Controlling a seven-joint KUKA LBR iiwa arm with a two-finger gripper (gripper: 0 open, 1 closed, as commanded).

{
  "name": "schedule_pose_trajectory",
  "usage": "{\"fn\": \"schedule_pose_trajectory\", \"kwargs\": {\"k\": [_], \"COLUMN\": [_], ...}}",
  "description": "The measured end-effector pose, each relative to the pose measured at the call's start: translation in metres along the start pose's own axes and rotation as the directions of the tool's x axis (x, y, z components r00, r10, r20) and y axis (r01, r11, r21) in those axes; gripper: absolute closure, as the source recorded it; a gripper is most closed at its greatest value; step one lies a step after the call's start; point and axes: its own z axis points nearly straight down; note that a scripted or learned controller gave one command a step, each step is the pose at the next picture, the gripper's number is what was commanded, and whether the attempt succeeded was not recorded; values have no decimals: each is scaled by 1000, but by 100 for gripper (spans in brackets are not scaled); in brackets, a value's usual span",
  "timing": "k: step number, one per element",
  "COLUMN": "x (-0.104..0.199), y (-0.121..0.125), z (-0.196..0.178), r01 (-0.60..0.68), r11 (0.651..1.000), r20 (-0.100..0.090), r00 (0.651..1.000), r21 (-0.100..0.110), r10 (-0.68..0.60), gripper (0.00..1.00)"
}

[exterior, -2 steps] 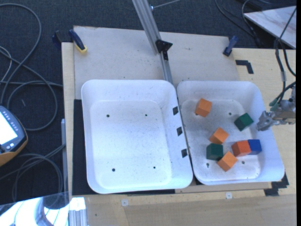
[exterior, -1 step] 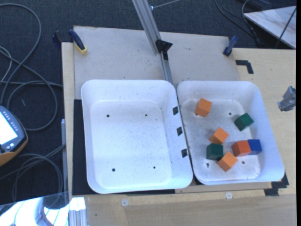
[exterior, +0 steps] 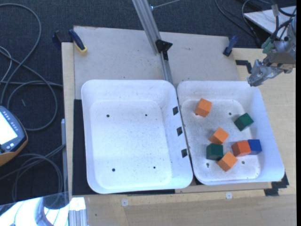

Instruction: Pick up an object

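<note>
A: Targets? Where, off the claw?

B: Seven blocks, all in the right bin (exterior: 269, 126), all below and left of the claw (exterior: 256, 79). Nearest is the green block (exterior: 244, 121), just down-left of it. Top orange block (exterior: 203, 107) sits farther left, alone. Then a middle orange (exterior: 219, 135), a dark green (exterior: 214, 151), and a low orange (exterior: 227, 160) touching or nearly touching the red-orange (exterior: 241, 148), which butts against the blue (exterior: 254, 146).

A: Claw state?

B: Cannot tell, too small and blurred. Nothing visibly in it.

A: Why's it parked there?

B: My guess: it hangs over the bin's upper right corner, at the rim, clear of the blocks, so no pick has begun. Arm enters from that side, so that's its natural staging spot.

A: Best pick?

B: Probably green or top orange, since both stand apart with room around them. The red-orange and blue pair looks crowded, risky for a clean grasp.

A: Further out?

B: Left bin (exterior: 94, 126) far left of the claw. Metal pole (exterior: 148, 18) up-left.
</note>
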Motion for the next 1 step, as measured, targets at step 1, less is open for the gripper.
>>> {"fn": "schedule_pose_trajectory", "kwargs": {"k": [1], "x": [-4], "y": [-2], "z": [-12], "r01": [-5], "r11": [1000], "r20": [3], "r00": [1000], "r21": [-2], "r10": [5], "gripper": [100]}}
